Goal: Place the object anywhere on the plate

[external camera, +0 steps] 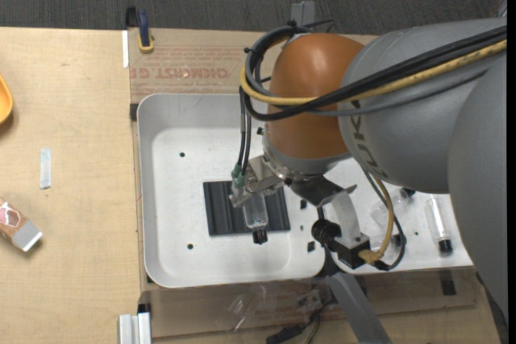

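A black ribbed plate (224, 209) lies flat in the left white bin (173, 165), near its middle. My gripper (248, 193) hangs over the plate's right half, under the orange wrist band. A clear tube with a black cap (257, 218) points toward the front edge, its upper end right at the gripper and its length over the plate. The arm hides whether the tube rests on the plate or hangs above it.
The grey arm covers most of the right bin (419, 254), where a second clear tube with a black end (440, 226) and other clear pieces (379, 215) lie. On the bench to the left are a small white strip (45, 168) and a wrapped item (18, 226).
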You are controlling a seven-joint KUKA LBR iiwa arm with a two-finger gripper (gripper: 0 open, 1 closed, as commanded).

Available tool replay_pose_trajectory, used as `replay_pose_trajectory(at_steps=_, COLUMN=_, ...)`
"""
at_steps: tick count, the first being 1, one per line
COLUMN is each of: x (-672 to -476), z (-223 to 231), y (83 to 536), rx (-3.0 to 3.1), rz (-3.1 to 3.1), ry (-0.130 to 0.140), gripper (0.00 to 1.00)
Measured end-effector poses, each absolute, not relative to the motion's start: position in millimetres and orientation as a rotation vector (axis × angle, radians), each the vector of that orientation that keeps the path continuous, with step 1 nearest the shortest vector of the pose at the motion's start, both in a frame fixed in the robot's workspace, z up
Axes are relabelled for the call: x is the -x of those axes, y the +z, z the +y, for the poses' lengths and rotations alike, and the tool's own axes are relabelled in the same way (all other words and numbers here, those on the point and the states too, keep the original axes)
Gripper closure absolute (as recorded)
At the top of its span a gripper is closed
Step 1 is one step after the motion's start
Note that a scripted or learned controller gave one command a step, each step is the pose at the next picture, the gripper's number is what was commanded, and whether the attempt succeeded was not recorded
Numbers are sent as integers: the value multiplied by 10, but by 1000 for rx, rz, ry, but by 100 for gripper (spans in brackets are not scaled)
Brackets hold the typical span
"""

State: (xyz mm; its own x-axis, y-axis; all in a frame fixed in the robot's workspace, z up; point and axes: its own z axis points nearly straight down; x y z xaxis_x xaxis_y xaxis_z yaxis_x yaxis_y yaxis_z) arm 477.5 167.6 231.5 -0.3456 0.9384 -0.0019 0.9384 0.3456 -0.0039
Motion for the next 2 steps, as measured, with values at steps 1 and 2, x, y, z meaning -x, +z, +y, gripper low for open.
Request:
replay_pose_trajectory(at_steps=1, x=-4783, z=1256, y=3175, rx=1763, rz=-2601, ry=5, gripper=100)
replay_pose_trajectory(at_steps=2, x=-4787, z=934, y=3307, rx=1440, rz=-2793, ry=3, gripper=100)
